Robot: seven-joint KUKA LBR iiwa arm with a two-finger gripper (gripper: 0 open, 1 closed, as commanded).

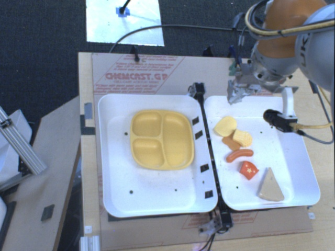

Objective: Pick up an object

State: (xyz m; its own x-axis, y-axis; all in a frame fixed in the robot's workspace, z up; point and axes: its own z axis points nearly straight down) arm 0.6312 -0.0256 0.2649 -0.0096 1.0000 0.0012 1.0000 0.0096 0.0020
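Several toy foods lie in the right bin [293, 166]: a pale yellow chip [225, 125], a ridged yellow cracker [242, 137] over a brown piece [231, 143], an orange-red sausage [239, 155], a red strawberry-like piece [248, 170] and a tan wedge [270, 186]. My gripper [239, 93] hangs over the bin's far left corner, above and behind the yellow chip, apart from all the foods. Nothing shows between its fingers.
The left bin [112, 166] holds a yellow divided plate [161, 139]. A black clip strip [204, 145] runs along the seam between the bins. A black cable fitting [277, 120] sits over the right bin's far side. A foil sheet [123, 14] lies beyond the bench.
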